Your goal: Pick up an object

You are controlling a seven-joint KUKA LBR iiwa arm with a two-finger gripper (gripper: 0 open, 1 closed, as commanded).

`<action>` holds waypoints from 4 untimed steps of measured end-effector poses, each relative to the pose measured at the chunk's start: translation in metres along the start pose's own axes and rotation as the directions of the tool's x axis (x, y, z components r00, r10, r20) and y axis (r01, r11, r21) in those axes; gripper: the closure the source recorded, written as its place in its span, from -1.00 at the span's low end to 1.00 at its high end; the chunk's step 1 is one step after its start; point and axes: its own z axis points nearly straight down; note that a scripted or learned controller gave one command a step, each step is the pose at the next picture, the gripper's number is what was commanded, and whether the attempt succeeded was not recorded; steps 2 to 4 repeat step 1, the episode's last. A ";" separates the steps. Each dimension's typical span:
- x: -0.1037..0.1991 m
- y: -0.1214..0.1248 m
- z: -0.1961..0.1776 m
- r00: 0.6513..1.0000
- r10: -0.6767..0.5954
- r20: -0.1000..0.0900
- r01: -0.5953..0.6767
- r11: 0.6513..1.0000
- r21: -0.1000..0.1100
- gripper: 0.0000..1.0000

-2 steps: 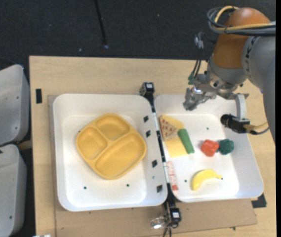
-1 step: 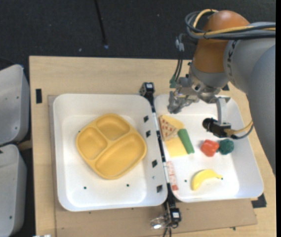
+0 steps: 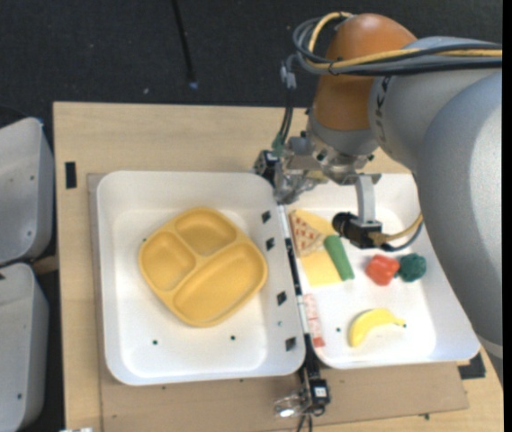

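Glossy curved banana (image 3: 373,326) beside smooth yellow three-section plate (image 3: 203,265), white plastic bins (image 3: 121,241)

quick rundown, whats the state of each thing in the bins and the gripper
yellow divided plate: upright, lying flat in the left bin, compartments hold nothing
pizza slice: flat in the right bin, by the divider
yellow block: flat, touching the green stick
green stick: lying down
red piece: resting against the green piece
banana: lying alone
gripper: above the right bin's far corner, holding nothing visible
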 end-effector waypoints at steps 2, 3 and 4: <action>0.046 -0.005 -0.003 1.000 0.001 0.001 -0.001 1.000 0.002 1.00; 0.046 -0.005 -0.003 1.000 0.001 0.001 -0.001 1.000 0.002 1.00; 0.046 -0.005 -0.003 1.000 0.001 0.001 -0.001 1.000 0.002 1.00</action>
